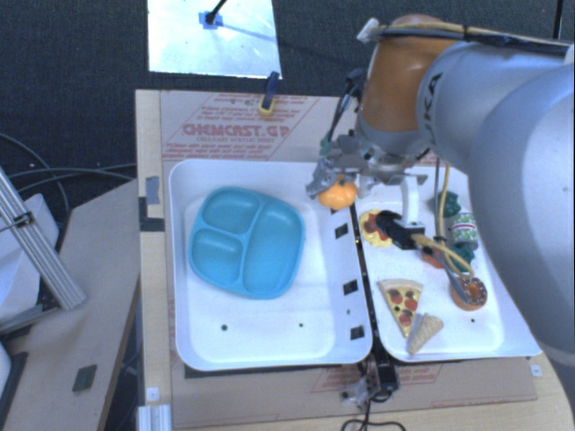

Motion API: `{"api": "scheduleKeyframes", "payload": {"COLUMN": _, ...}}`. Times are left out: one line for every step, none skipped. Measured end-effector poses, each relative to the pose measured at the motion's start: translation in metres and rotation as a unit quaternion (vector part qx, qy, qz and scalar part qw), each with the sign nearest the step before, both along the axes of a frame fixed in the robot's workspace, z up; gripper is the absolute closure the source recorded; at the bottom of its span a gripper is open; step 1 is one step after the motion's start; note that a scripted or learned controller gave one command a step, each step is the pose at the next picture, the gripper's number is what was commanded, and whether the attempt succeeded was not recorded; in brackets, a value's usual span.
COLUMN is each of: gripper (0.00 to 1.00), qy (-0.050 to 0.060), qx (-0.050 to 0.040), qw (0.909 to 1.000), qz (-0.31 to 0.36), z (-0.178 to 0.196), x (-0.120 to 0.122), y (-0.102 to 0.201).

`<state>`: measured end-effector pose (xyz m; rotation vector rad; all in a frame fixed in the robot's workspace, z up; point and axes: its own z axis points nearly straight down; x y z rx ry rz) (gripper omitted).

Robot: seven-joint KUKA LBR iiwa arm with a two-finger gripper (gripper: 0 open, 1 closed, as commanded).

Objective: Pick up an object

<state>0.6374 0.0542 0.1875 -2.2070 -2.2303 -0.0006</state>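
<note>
My gripper (pixel 334 185) hangs over the strip between the two bins, near their far end. A small rounded orange toy (pixel 340 197) sits between its fingers, lifted off the bin floor, and the gripper is shut on it. In the right bin (pixel 499 330) lie a pizza slice (pixel 402 300), a pale cone-shaped wedge (pixel 425 330), a round red and yellow piece (pixel 371 228), a green can (pixel 462 228) and a brown round piece (pixel 469 293). The big grey arm hides the right bin's far right part.
A blue divided plate (pixel 245 241) lies in the left bin (pixel 269 344), towards its far side. A shiny metal sheet (pixel 211 25) lies beyond the bins, and a slanted metal rail (pixel 36 250) stands at the left.
</note>
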Motion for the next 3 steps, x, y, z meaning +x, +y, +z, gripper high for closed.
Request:
{"api": "scheduleKeyframes", "payload": {"gripper": 1.00, "qy": -0.003, "qx": 0.0017, "qw": 1.0000, "qz": 0.003, "z": 0.056, "x": -0.074, "y": 0.114}}
{"api": "scheduleKeyframes", "payload": {"gripper": 1.00, "qy": -0.003, "qx": -0.0003, "qw": 1.0000, "qz": -0.003, "z": 0.063, "x": -0.071, "y": 0.106}}
{"api": "scheduleKeyframes", "payload": {"gripper": 1.00, "qy": -0.007, "qx": 0.0009, "qw": 1.0000, "qz": -0.002, "z": 0.179, "x": -0.102, "y": 0.103}}
